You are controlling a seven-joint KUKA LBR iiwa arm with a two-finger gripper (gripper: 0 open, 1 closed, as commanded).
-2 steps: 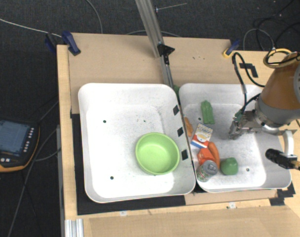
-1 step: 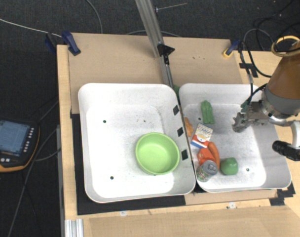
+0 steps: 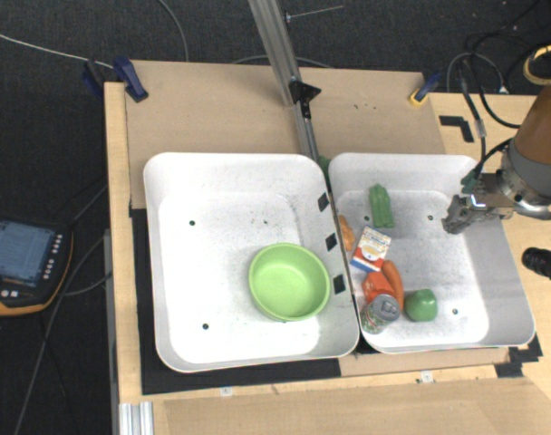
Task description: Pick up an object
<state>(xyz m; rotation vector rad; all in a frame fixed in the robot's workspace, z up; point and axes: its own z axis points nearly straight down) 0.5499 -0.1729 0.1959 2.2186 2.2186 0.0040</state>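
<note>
Bins [image 3: 167, 243] sit side by side; the green bowl [image 3: 289, 282] lies at five o'clock in the left one. Gripper [image 3: 456, 217], empty at three o'clock over the right bin, approaches; next, descend onto the green block [image 3: 381, 206].

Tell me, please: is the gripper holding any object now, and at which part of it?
Nothing is held. The gripper is above bare floor of the right bin, apart from the green block, with nothing between its fingers.
</note>
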